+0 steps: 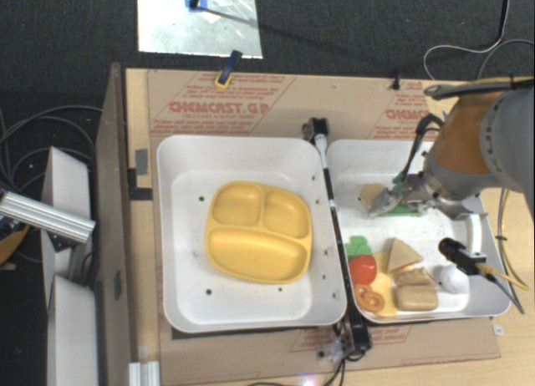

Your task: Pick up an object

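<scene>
Right bin (481, 297) holds the pickable items, clustered toward 6 o'clock: green leafy piece (359, 246), red tomato (363, 269) touching it just below, small round orange-red slice (370, 298) at the bin's 7 o'clock corner, tan wedge (402, 254) beside the tomato at 3 o'clock, tan bread block (415, 295) under the wedge. A tan piece (371, 195) lies at 10 o'clock.

Two white bins on the tabletop (251, 100)

Yellow tray (257, 231) lies in the left bin (188, 167); tool (386, 201) hangs over toy food (393, 280) in the right bin (355, 152).
</scene>
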{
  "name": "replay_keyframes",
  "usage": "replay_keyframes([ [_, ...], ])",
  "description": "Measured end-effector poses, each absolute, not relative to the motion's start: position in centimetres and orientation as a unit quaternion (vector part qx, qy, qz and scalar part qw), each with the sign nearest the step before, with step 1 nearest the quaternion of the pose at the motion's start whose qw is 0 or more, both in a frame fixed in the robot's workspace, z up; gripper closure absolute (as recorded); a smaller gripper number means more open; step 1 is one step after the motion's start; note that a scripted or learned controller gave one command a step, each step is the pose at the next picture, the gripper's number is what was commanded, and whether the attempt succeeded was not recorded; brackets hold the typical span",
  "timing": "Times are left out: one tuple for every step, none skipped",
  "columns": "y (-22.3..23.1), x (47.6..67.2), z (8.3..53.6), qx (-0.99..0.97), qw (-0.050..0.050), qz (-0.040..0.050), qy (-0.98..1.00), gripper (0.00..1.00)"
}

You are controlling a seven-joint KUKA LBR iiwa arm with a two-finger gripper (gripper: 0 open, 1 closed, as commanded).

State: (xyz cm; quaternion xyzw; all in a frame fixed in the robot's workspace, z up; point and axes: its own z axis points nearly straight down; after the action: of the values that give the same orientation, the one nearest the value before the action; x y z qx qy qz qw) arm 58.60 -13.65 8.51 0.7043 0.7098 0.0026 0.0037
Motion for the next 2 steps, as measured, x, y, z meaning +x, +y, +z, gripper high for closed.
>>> replay_keyframes([
  [-9.9, 67.4, 10.0, 0.703, 0.005, 0.0042, 0.711, 0.00],
  [-10.8, 62.2, 8.3, 0.707, -0.001, -0.0011, 0.707, 0.00],
])
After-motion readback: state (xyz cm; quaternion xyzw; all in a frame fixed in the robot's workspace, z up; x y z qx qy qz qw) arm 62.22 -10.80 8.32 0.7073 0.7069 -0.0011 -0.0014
